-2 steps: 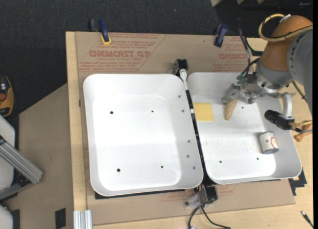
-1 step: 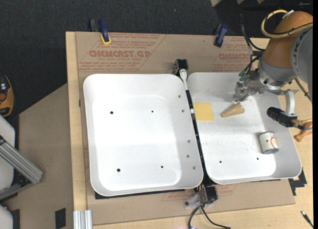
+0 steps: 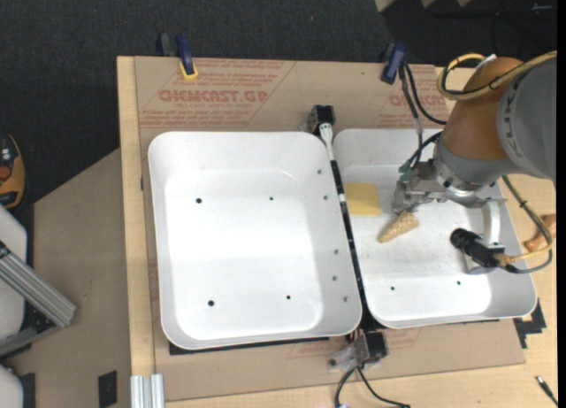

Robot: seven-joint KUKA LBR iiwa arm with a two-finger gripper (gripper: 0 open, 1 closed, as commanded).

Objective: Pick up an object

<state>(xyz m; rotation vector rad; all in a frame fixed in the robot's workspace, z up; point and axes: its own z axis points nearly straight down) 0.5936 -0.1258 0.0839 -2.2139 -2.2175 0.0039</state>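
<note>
In the right bin [image 3: 442, 304], a pale yellow square block [image 3: 361, 200] lies flat near the left wall. Just right of it and a little nearer the front lies a tan cone-shaped piece [image 3: 397, 228], its narrow end pointing front-left. My gripper [image 3: 410, 202] hangs low over the bin, directly at the cone's upper right end and close beside the yellow block's right edge. Whether it touches the cone is unclear from this slant. Nothing is visibly lifted.
The left bin [image 3: 177, 220] is a shallow white tray with rounded corners. Both bins sit on a cardboard-covered bench [image 3: 221, 88] held by blue clamps at the back. The grey arm with its orange band [image 3: 482, 123] covers the right bin's back right part.
</note>
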